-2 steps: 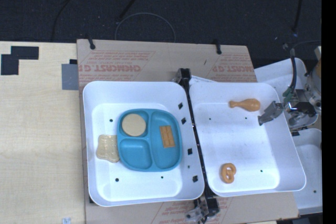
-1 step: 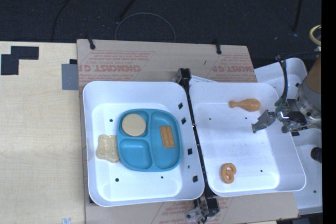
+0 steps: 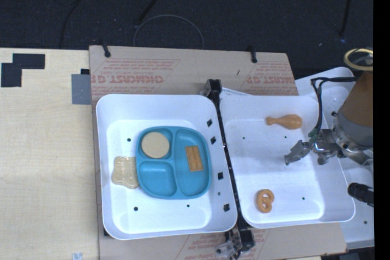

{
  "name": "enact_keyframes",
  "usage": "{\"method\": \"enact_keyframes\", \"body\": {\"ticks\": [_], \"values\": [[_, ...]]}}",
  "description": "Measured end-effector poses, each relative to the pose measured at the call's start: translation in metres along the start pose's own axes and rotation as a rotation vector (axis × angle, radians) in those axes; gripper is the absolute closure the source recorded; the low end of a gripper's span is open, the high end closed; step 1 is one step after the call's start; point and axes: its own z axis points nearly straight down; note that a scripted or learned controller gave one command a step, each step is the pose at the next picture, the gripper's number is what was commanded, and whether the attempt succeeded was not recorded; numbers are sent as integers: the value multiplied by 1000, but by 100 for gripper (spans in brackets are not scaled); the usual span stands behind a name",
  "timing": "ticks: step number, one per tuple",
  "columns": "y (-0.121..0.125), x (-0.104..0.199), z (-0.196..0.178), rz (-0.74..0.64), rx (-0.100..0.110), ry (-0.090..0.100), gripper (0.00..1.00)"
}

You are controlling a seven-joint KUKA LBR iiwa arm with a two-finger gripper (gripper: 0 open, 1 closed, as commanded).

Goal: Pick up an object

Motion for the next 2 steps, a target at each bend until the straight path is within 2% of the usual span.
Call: {"method": "enact_keyframes", "body": {"ticks": [1, 2], "values": [[0, 4, 44, 0, -2, 0, 0], [1, 3, 32, 4, -4, -1, 100]]}}
